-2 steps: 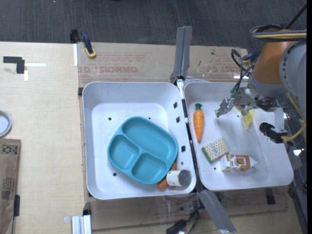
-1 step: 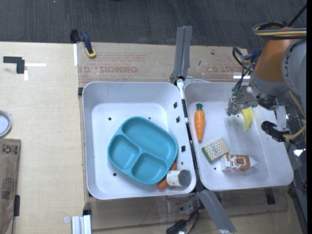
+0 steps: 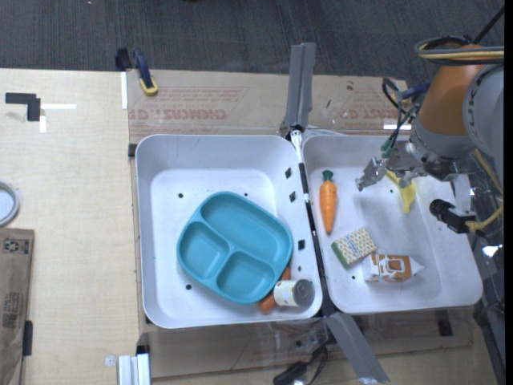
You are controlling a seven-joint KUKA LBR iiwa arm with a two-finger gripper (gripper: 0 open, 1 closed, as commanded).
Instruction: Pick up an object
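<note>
The jaws of the gripper point(image 3: 375, 175), state indiscernible, hover near the right bin's point(image 3: 449, 299) far edge beside a small yellow banana-like toy point(image 3: 405, 192), probably light, rigid, slippery; grasp mid-body.

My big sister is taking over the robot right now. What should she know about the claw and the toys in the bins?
Claw: low over the far side of the right bin; whether it is open or shut is not clear, and nothing is plainly held.
Right bin: toy carrot near the left wall, a yellow piece beside the claw, a patterned packet and a small carton nearer the front.
Left bin: blue divided plate, with a small can at its front right corner.
Done: no pick visible yet.
Left: grab one thing and lift it; the yellow piece is closest.
</note>
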